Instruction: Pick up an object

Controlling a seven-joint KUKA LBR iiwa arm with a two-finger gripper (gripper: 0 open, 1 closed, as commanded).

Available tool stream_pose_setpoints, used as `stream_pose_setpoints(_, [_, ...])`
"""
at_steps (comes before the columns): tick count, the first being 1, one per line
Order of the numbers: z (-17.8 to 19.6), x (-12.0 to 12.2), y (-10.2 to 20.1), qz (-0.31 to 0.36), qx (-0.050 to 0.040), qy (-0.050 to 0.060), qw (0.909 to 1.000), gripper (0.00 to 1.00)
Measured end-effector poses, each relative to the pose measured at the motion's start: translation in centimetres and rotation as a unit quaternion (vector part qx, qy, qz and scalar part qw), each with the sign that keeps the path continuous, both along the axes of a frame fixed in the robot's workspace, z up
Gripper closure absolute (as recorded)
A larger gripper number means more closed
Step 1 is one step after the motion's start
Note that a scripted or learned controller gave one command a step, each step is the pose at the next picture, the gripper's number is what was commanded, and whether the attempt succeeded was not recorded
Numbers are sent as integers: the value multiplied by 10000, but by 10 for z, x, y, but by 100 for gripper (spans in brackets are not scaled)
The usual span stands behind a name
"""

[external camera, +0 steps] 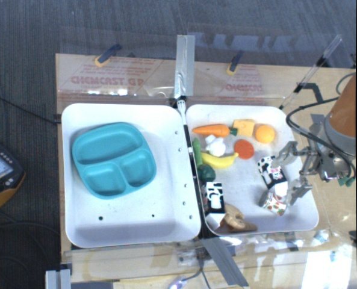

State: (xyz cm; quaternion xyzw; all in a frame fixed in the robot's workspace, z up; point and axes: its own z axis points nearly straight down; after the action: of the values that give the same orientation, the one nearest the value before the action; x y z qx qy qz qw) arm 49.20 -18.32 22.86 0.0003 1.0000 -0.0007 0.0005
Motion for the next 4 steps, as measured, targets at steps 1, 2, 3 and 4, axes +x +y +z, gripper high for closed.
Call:
stream_pose_setpoints(1, [-137, 68, -22, 203, -18, -36, 9998, 0])
stream_pose_setpoints(2, [-139, 134, 25, 131, -6, -69, 9999, 0])
stream_pose_setpoints(3, [-138, 150, 85, 1596, -23, -65, 9872, 0])
stream_pose_setpoints(4, [-137, 124, 50, 2009, -10, -16, 9796, 0])
